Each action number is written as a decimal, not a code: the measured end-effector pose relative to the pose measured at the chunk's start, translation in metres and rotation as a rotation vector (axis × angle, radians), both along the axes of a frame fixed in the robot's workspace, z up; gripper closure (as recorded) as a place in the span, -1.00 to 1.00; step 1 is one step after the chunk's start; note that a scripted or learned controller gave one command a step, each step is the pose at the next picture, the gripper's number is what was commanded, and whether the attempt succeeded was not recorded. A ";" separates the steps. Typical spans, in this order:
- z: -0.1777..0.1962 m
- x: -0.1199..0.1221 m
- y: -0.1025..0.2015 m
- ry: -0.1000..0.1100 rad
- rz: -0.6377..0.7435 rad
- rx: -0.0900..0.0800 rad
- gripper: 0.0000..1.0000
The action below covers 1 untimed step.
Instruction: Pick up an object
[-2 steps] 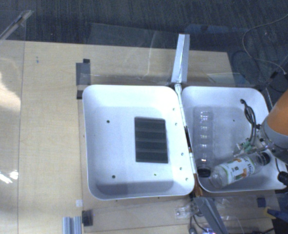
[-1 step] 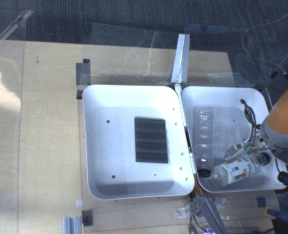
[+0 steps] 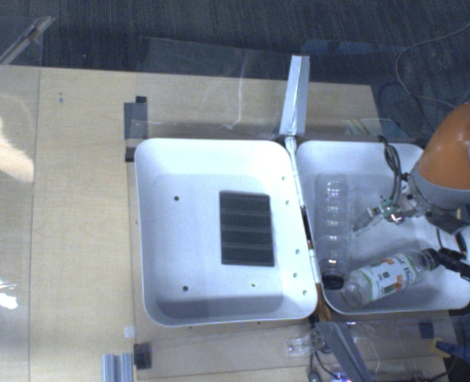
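Approach step: gripper (image 3: 378, 212) hovers over the right bin (image 3: 450, 297), near a clear bottle (image 3: 382, 278). I cannot tell its state. Next, descend onto the bottle.

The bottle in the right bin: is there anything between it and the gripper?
Nothing visible stands between them. The bottle lies on its side near the front wall of the right bin, and the gripper is just behind it over bare floor. A clear cup lies to the side, by the divider.

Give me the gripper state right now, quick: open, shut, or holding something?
Gripper: cannot be told from this view. It sits low in the right bin, beside the clear plastic cup, with nothing visibly in it.
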State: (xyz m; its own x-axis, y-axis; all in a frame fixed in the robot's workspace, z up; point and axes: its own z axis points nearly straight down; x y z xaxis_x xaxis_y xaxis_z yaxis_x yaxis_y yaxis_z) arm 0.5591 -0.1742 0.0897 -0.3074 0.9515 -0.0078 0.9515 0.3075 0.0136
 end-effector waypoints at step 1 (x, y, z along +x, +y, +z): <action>0.001 0.024 0.035 -0.001 0.069 -0.009 -1.00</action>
